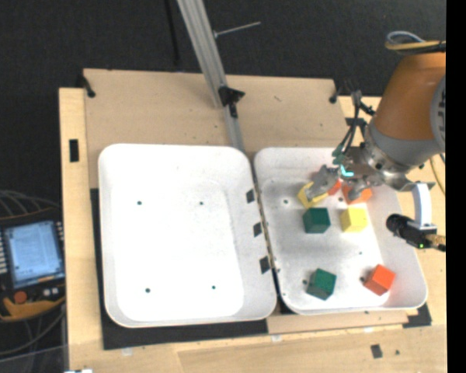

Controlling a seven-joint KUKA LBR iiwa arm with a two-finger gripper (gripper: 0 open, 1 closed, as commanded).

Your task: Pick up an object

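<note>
Fingers [335,183]: low over the back of the right bin [396,298], honestly can't tell if they're wide or pinched, too blurry.
Closest target: green cube [316,221], just toward the camera from my tips, slightly left.
Also near: yellow cube [354,219] right beside it, yellowish bit [307,198] at my left tip.
Farther: second green cube [321,283] and orange cube [378,279] up front.
Guess: short drop forward onto the green one.

Four blocks [317,221] lie in the right bin [289,165], beside the left bin [124,162].
</note>
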